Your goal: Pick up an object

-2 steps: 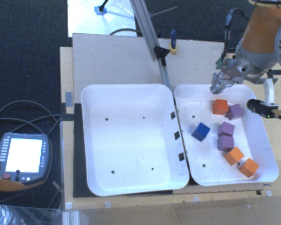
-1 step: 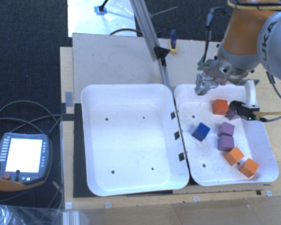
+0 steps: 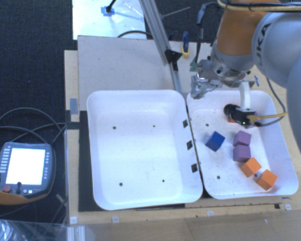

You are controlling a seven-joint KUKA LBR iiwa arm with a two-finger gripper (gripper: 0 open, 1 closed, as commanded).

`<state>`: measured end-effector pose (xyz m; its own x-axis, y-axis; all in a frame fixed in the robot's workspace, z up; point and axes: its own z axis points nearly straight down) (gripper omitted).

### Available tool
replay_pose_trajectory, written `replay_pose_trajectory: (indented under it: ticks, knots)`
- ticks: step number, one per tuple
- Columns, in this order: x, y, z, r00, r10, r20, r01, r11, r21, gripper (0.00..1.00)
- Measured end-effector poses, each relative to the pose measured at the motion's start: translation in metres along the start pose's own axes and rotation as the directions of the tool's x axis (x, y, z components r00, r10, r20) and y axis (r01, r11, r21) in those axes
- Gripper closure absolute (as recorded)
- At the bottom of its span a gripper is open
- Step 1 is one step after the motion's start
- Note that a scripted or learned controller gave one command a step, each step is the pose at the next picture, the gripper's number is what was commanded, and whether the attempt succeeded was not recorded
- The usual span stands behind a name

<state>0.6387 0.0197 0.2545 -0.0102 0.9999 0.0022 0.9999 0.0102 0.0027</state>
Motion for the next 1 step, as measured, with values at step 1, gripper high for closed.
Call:
replay_pose_trajectory:
  ticks: [1]
  knots:
    - [0.0639,-0.0016,0.0071,1.0,-0.001,0.0,0.001,1.0,0.001,1.0]
